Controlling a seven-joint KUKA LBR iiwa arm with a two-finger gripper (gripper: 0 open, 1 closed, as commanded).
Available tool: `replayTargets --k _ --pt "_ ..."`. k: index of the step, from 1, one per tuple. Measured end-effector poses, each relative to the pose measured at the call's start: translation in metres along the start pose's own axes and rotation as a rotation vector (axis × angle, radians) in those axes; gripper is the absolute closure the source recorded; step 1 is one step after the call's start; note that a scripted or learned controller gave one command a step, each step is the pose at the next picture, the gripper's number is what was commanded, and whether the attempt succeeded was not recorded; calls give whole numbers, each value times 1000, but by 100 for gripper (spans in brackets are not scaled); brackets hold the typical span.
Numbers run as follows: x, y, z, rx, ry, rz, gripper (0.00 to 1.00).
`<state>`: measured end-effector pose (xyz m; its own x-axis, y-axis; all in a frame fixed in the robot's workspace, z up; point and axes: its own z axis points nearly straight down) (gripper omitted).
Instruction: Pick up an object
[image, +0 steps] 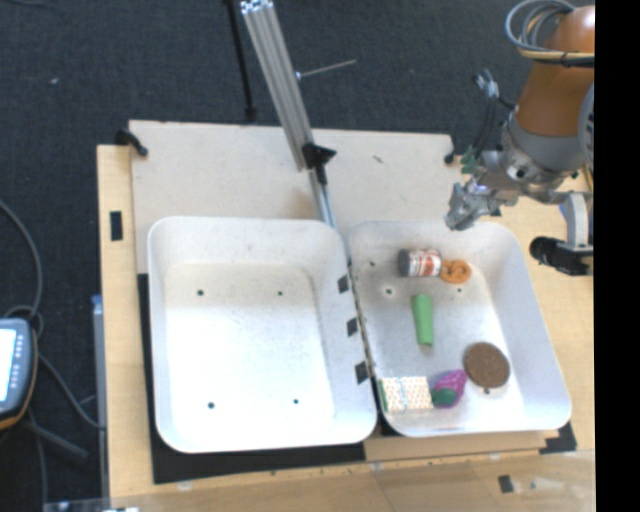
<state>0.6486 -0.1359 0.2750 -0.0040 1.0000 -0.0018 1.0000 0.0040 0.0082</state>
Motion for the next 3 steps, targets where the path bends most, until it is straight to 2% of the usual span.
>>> replayTargets --k 1,2,3 --pt "47 -17 15 9 1 -1 100" --pt "103 -32 17 8 3 -3 100" --pt "147 -58 11 8 3 -3 100"
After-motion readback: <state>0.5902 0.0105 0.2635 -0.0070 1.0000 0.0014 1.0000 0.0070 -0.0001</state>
